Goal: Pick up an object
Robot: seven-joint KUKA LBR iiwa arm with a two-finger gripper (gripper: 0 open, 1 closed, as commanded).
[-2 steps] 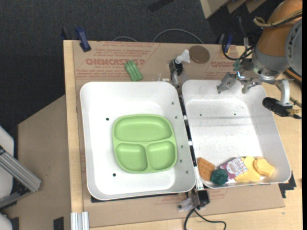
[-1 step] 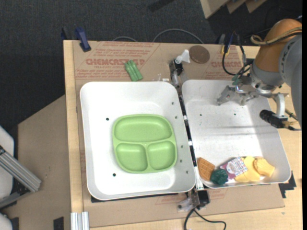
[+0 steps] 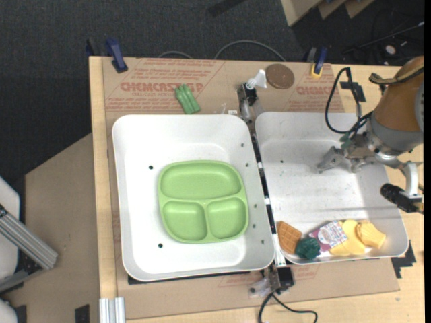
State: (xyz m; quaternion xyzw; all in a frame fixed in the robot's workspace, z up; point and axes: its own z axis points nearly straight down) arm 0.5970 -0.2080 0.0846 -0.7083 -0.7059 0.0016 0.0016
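Note:
Several small objects lie along the front edge of the right bin (image 3: 296,147): an orange waffle-like piece (image 3: 289,235), a dark green lump (image 3: 309,248), a pink and white packet (image 3: 330,234) and yellow pieces (image 3: 360,237). My gripper (image 3: 339,167) hangs over the bin's back right part, well behind those objects and apart from them. Its two grey fingers are splayed open with nothing between them. The left bin (image 3: 135,180) holds a green divided plate (image 3: 202,200).
A green clip (image 3: 188,100) and a brown disc (image 3: 279,77) rest on the cardboard behind the bins. Blue clamps (image 3: 117,54) stand at the bench's back edge. A black cable (image 3: 337,93) loops above the right bin near the arm.

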